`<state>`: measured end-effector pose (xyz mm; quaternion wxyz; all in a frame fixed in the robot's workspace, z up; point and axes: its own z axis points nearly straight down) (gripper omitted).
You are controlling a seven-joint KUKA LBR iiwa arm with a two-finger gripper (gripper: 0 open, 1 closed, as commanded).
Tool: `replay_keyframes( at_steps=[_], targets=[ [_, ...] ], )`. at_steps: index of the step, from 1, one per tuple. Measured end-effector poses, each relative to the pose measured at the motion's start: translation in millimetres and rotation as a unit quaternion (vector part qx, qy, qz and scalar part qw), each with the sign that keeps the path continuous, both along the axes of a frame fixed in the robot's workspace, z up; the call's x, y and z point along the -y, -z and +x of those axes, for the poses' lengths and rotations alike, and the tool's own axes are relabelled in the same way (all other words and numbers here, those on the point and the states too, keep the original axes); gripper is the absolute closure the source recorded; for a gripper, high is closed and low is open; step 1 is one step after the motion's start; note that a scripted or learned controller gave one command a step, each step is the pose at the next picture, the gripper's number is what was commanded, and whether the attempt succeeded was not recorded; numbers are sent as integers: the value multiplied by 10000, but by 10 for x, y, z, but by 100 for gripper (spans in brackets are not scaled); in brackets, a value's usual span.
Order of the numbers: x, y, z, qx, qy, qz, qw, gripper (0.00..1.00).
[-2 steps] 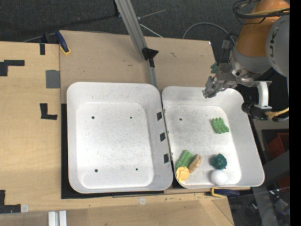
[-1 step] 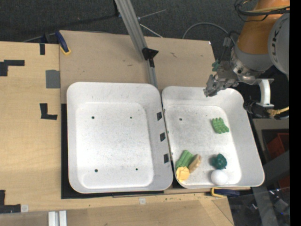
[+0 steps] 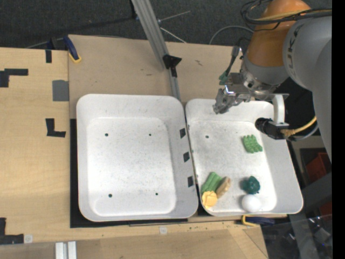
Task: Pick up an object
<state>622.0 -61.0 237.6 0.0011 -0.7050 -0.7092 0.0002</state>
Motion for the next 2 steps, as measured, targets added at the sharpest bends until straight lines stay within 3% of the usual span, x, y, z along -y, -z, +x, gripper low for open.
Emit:
replay_keyframes(
  at_steps=[2],
  targets=[
    [-1075,-96,-195,-3,-7,4,10000,100]
  ],
)
